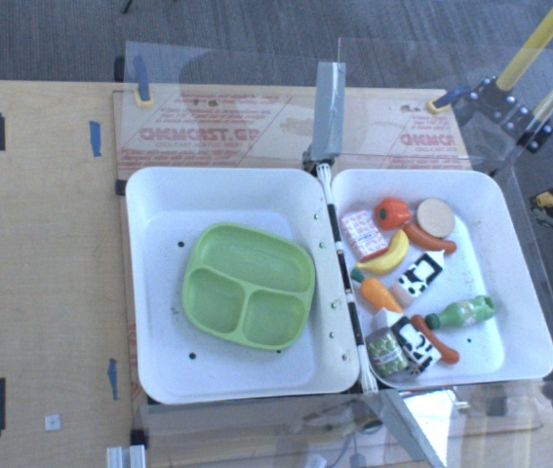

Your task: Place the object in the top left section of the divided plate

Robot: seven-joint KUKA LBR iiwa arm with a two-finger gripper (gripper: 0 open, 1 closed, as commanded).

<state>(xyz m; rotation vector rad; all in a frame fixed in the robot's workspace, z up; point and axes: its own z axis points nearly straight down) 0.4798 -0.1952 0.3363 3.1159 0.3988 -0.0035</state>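
Now, over on the left, the left bin (149,222) carries the green divided plate (248,285), lying flat near the bin's middle and turned at a slant. It has 3 sections, 1 long one along the upper side and 2 smaller ones below, and each shows bare green.

Moving across the centre divide, the right bin (510,261) is crowded. Against its left wall sits a pink-and-white packet (361,230), with a yellow banana (386,254) just below it and touching. Above them, a red tomato (392,213), and beside that a round tan disc (436,217) with a hot dog (428,239) tucked under it. A black-and-white patterned block (418,275) lies mid-bin, an orange carrot (381,293) to its left. Lower down, a green can (387,352), a second patterned block (415,340) and another sausage (436,340) bunch together, and a green bottle (463,312) lies on its side to the right.

Which of these is the object for the plate, I cannot tell. On the gripper's fingers, I cannot tell anything either.
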